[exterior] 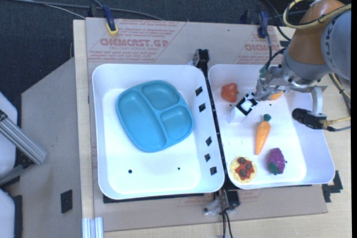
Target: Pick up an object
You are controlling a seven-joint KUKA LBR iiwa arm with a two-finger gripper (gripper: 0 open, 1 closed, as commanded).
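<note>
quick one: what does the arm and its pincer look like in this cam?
The arm is a rounded grey body with a broad orange band above the wrist, and yellow cable loops over the top. Thin dark cables run down to the wrist. The pincer is small, with metallic grey housing and a black-and-white tip. A black cylindrical part with a yellow lead sticks out to the arm's side.
</note>
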